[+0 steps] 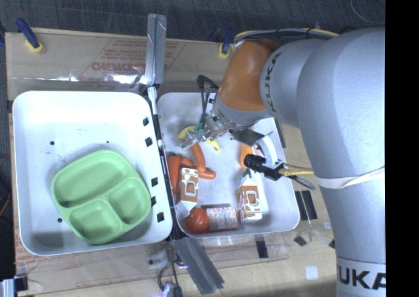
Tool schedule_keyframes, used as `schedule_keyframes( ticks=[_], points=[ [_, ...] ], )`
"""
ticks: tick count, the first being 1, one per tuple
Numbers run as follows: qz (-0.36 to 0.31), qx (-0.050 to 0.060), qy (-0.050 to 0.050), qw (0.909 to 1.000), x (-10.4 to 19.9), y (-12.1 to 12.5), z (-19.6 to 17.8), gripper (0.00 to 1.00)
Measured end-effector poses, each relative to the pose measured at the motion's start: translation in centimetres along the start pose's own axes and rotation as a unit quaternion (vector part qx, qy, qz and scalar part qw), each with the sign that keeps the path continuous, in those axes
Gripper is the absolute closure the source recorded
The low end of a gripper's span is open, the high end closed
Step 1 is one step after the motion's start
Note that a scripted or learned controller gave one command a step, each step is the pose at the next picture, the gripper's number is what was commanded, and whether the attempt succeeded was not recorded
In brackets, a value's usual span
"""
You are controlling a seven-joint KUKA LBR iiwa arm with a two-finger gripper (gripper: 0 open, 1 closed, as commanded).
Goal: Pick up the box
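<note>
In the camera view, two small cartons lie in the right bin [278,220], and either could be the box the task means. One box [251,202] rests flat near the bin's front right corner, printed in orange and white, its long side running toward the front wall. A second box [188,186] of the same print lies near the bin's left wall, tilted a little and crowded by an orange carrot-like toy [200,159] and a red round object [197,221] at the front edge. A cylindrical can [221,217] lies on its side between the two cartons, along the front wall.

Both cartons look like light cardboard: stiff enough to keep their shape under a modest squeeze, likely to dent if pinched hard, with a printed skin that may be somewhat slick. The right-hand box seems the easier target (it has bare bin floor on its left side), and taking it across its short width, fingers down either long edge, looks the safest hold. Lying flat, it gives little height to grip.

The arm [340,125] reaches in from the right, its orange band [245,83] over the bin's back half, wrist pointing down. The hand [208,129] sits low near the back left of the right bin, over a yellowish item [188,133], well apart from either carton. Whether its fingers are spread or closed I cannot tell. The left bin [39,112] holds a green divided plate [101,196].
</note>
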State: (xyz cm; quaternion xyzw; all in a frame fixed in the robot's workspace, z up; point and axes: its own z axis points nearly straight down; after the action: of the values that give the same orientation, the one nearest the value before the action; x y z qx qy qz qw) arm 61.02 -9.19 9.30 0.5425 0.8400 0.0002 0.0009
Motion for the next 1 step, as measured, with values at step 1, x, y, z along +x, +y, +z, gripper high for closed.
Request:
schedule_keyframes(
  ticks=[1],
  points=[
    [0.100, 0.001, 0.000, 0.9950, -4.07, 2.13, -4.93, 1.00]
  ],
)
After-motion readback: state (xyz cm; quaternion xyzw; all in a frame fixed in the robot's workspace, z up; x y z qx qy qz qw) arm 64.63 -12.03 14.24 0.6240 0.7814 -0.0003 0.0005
